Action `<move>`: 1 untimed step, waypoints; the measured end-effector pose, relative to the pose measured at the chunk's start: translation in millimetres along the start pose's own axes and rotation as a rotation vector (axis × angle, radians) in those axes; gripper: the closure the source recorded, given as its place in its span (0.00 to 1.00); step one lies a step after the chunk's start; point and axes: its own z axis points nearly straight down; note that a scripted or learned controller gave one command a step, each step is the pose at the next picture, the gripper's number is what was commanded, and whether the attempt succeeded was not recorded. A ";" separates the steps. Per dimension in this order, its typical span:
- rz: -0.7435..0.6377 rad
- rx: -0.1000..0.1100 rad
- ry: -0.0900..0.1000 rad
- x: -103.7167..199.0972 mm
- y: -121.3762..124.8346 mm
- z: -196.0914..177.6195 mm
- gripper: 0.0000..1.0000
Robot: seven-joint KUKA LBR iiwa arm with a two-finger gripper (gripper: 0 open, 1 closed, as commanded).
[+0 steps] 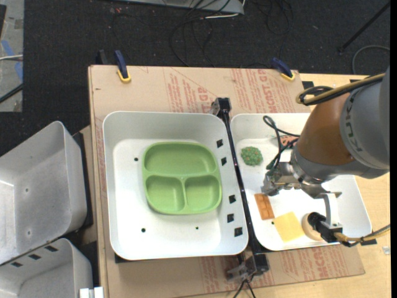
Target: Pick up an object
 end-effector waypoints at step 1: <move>-0.006 0.005 -0.005 -3.1 5.4 -43.4 1.00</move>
